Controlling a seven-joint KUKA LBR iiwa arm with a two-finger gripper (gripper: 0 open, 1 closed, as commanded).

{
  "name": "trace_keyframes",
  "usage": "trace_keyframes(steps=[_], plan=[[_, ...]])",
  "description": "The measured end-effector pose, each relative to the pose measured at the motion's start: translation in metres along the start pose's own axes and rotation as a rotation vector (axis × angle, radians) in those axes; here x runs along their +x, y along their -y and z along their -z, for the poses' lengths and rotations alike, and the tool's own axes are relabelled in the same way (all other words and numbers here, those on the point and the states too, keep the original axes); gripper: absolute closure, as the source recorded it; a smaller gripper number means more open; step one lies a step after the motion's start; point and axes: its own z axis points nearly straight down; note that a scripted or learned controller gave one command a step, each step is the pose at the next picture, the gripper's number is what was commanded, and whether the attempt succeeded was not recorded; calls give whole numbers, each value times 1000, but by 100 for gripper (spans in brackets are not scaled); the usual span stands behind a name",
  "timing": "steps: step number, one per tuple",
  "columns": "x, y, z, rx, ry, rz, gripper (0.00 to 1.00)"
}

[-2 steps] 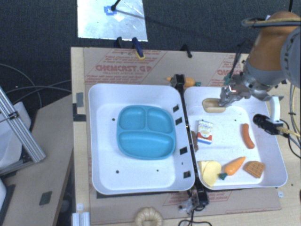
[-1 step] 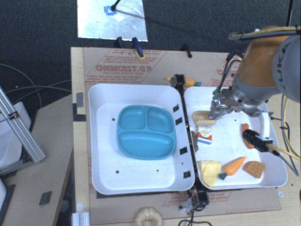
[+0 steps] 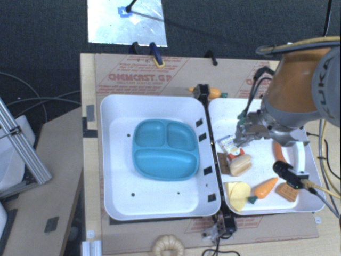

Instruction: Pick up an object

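I saw a blue sectioned plastic plate (image 3: pixel 164 149) lying in the left white bin (image 3: pixel 114 159). In the right white bin (image 3: pixel 305 208), the end effector (image 3: pixel 240 138) hovered just above a small white-and-red packet (image 3: pixel 230 146), beside a bread roll (image 3: pixel 240 165). An orange toy carrot (image 3: pixel 264 188) lay nearer the front. I couldn't tell its opening.

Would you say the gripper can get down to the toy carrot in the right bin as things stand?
Probably yes. The carrot lies uncovered near the right bin's front edge, with the yellow piece beside its green end and the cracker on its other side. The gripper hovers further back, so a short move should do.
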Motion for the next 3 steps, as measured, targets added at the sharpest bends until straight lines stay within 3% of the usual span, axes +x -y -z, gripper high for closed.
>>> trace_keyframes(steps=[1, 2, 3], plan=[[23, 14, 1, 0, 0, 0, 100], [17, 10, 3, -3, 1, -6, 100], [18, 23, -5, 0, 2, -8, 100]])
